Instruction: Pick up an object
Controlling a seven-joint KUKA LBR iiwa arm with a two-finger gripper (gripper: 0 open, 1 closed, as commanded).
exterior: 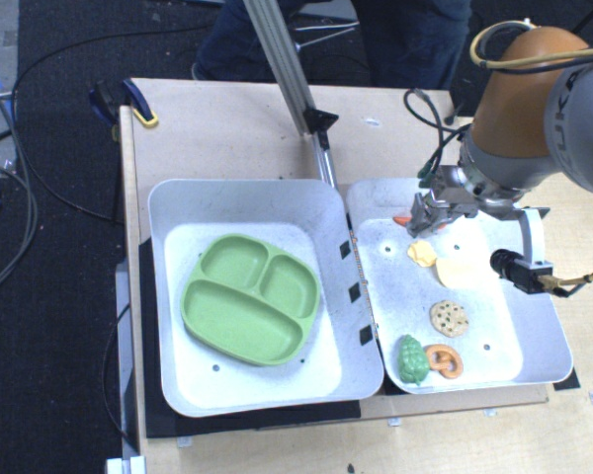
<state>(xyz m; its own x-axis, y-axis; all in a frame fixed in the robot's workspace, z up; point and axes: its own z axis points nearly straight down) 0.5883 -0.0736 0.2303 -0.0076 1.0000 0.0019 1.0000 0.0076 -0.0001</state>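
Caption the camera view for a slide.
Gripper over right white bin with toy foods; green divided plastic plate in left bin.

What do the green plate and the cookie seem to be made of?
The green plate looks like matte plastic or silicone: one even colour, rounded moulded dividers, no glare. The cookie seems a plastic toy: tan with dark specks, though too small to be sure.

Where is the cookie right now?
The cookie lies in the right bin, just above the pretzel and near the green broccoli.
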